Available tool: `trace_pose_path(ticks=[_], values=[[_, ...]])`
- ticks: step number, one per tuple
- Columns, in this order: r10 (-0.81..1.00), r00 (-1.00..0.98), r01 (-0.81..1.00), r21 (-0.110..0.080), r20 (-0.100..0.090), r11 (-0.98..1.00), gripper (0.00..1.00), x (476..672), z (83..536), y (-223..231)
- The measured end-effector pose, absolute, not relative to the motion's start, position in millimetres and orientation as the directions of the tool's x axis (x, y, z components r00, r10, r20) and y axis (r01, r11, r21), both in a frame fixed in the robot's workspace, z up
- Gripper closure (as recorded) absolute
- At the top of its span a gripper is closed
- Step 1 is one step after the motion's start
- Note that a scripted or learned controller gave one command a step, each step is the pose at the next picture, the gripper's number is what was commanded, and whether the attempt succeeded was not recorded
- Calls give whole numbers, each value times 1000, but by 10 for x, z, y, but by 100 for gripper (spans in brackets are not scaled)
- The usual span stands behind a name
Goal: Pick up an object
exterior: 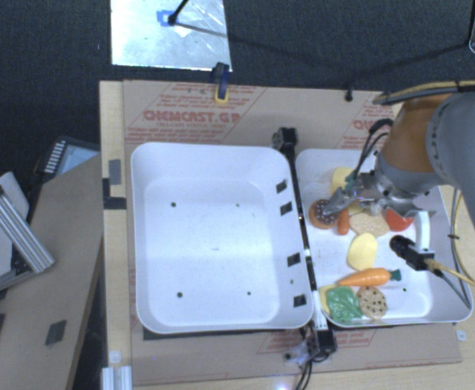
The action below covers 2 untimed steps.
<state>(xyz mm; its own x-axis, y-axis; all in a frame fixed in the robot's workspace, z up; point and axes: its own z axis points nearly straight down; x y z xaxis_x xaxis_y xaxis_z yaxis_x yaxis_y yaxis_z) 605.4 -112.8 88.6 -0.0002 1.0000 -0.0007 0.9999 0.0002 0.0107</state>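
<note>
Cookie (373, 301) well below gripper (340, 201)

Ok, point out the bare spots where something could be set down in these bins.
The left bin has its whole floor bare, wall to wall. The right bin is crowded: the pincer sits over toys near its middle, with a carrot, cookie and lemon toward the near wall. A small patch stays bare at its near right corner.

My tabletop (180, 104) is a tan board printed with red lettering. At its far edge sits a blue-and-yellow clamp (221, 84). Beyond that, a shiny metal sheet (152, 35) lies on dark carpet (34, 55). An aluminium rail (10, 226) slants at the left.
</note>
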Motion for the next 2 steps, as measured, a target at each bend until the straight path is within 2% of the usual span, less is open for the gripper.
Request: trace_pose_path(ticks=[1, 2], values=[[1000, -5, 1000, 15, 2, 5, 100, 6087, 1013, -1113], [1000, 0, 1000, 25, -5, 1, 100, 5704, 917, -1113]])
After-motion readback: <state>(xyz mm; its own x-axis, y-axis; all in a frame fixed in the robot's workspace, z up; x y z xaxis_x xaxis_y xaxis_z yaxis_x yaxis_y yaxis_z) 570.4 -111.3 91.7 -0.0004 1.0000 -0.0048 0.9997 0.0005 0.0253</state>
